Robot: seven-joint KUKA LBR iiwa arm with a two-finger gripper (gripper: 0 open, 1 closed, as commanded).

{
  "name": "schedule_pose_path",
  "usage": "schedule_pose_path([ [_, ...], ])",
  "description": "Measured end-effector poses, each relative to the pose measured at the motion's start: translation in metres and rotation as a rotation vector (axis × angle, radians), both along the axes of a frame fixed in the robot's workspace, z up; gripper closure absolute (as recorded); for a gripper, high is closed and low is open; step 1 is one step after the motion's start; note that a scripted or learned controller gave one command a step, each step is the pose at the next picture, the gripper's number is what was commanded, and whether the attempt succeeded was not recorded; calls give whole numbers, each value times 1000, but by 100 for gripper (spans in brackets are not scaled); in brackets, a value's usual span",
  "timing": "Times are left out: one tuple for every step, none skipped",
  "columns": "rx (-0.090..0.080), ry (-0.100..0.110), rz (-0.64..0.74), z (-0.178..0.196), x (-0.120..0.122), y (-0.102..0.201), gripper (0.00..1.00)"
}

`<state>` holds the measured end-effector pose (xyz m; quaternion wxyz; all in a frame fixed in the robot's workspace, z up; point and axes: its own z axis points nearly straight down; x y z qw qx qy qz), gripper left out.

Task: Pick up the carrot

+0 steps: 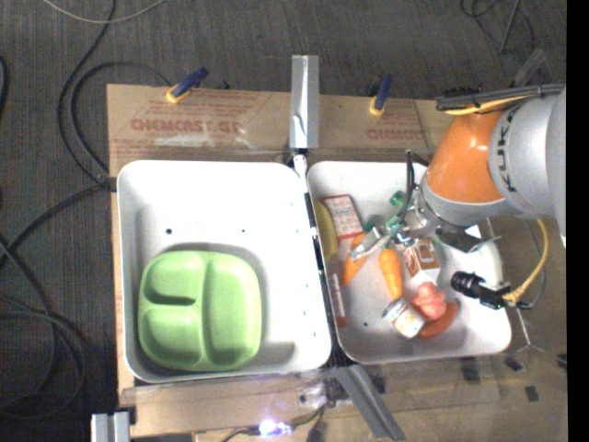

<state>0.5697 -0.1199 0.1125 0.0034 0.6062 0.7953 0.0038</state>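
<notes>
The carrot (391, 274) is a short orange cone lying near the middle of the right bin (479, 343), its thick end pointing toward the far side. My gripper (386, 241) hovers just past that thick end, low among the clutter. It is open, with one silver finger (371, 243) to the left and the other to the right, and nothing sits between them. The arm's orange band (465, 159) and grey body come in from the right, covering the bin's far right corner.
Around the carrot lie a second orange piece (352, 270), a banana (325, 233) along the left wall, a red-and-white box (341, 215), a brown packet (423, 258), a pink item (426, 297) and a small can (403, 319). A green divided plate (201, 309) fills the left bin (221, 182).
</notes>
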Motion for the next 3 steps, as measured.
schedule_pose_path([
  [-1,-2,-274,-22,-1,9,0],
  [-3,-2,-275,-13,0,8,100],
  [-1,14,-521,70,-16,85,100],
])
